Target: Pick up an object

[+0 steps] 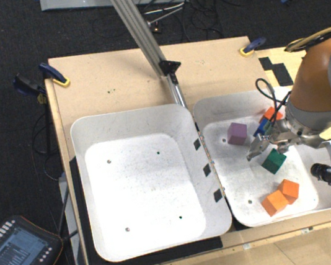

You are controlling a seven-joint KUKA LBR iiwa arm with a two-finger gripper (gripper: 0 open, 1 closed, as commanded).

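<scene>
My gripper [267,147] hovers in the right bin [246,219], just over the green block [275,160] at its five o'clock. Whether it grips anything, I cannot tell. Lifting remains.

no readable text, labels or numbers

Two white bins sit side by side on the desk [118,74]. In the right bin [241,207] the tool [262,147] hangs just above a green block [275,161], with a purple block [237,133] beside it and two orange blocks [281,197] nearer the front rim.
</scene>
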